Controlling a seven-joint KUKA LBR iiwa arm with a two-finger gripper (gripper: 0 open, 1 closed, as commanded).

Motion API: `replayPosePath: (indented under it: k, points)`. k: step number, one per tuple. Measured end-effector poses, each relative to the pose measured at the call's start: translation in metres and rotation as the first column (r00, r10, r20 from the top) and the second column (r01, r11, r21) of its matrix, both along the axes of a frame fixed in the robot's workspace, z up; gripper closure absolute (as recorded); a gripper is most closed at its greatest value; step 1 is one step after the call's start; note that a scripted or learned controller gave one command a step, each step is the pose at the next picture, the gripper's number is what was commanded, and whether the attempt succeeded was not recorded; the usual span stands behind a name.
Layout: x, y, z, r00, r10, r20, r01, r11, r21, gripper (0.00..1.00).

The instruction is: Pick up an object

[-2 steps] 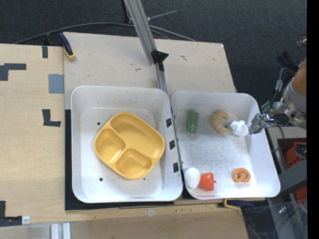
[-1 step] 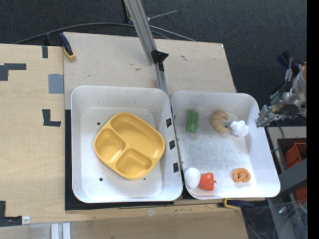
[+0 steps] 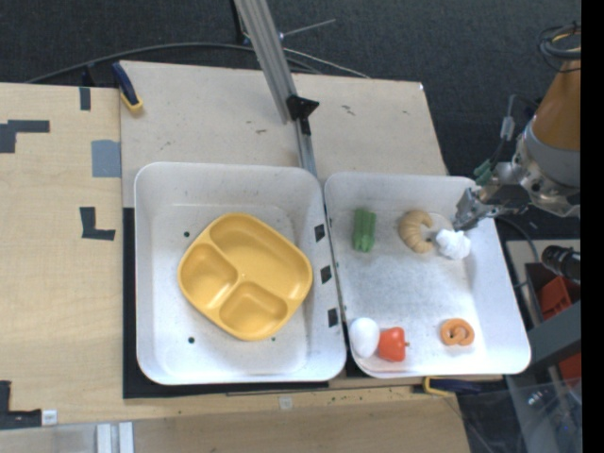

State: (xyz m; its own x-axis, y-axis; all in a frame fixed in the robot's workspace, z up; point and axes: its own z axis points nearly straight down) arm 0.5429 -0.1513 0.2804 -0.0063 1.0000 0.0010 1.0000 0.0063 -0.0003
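Right now the gripper (image 3: 469, 211) hangs over the right bin's (image 3: 491, 281) far right edge, w/ the small white object (image 3: 454, 244) just below and beside it, apparently touching the tan croissant-like piece (image 3: 414, 229). Can't tell how the pincer stands (too dark and small). Green block (image 3: 364, 230) lies nr the bin's far left side; white egg (image 3: 363, 335), red pepper (image 3: 392, 343) and orange ring (image 3: 457, 332) sit along its near edge. Yellow tray (image 3: 245, 275) fills the left bin (image 3: 151, 253).

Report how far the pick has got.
Done: the gripper has reached over the right bin, beside the white lump and the tan pastry. In hand: nothing visibly held. Left: grasp and lift; every item lies in the bin.
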Motion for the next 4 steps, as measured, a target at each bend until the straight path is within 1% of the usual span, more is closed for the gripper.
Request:
replayPosePath:
  k: [1,3,4]
  points:
    - [0.018,0.055,-0.001,1.000,0.001,0.000,-0.001,1.000,0.000,1.00]
    - [0.053,0.153,-0.013,1.000,0.000,-0.001,0.000,1.000,0.000,1.00]
    - [0.058,0.205,-0.041,1.000,0.000,-0.004,0.000,1.000,-0.001,1.00]
